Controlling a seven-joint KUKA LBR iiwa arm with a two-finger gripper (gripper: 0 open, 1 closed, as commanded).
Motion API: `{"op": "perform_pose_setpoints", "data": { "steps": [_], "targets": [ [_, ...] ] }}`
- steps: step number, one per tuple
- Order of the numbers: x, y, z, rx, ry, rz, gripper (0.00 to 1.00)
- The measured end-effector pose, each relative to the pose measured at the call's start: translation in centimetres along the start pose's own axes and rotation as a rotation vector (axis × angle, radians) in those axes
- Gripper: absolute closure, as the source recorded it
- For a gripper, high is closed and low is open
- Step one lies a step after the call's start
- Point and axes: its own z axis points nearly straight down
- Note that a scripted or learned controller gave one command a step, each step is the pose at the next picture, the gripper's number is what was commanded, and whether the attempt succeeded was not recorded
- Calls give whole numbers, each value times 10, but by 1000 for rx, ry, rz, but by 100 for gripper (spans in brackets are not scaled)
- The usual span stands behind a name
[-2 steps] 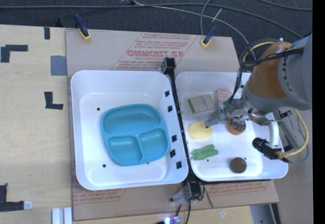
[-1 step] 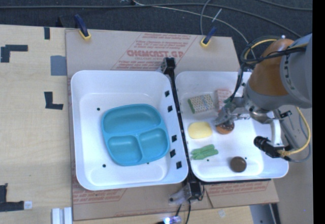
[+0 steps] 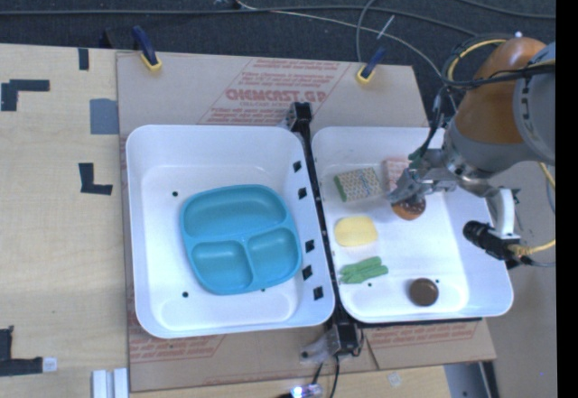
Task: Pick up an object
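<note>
In the right bin (image 3: 452,301) lie a yellow soap-like block (image 3: 356,230), a green pea pod (image 3: 363,271), a brown round piece (image 3: 423,291), a green-patterned sponge (image 3: 358,183) and a pinkish piece (image 3: 395,172). My gripper (image 3: 407,199) hangs low over the middle of this bin, right above a small orange-red object (image 3: 411,209) that peeks out under its tips. The fingers themselves are too dark and foreshortened to read.
The left bin (image 3: 153,161) holds a blue sectioned plate (image 3: 240,237). A black divider with clips (image 3: 310,207) runs between the bins. Cables (image 3: 388,17) loop over the bench behind the right bin, and the arm's orange band (image 3: 492,98) stands over the bin's right side.
</note>
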Motion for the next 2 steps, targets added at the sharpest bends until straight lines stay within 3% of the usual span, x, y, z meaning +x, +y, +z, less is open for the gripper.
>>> {"op": "perform_pose_setpoints", "data": {
  "steps": [2],
  "targets": [
    [-20, 5, -102, -1, -1, 1, 100]
  ]
}}
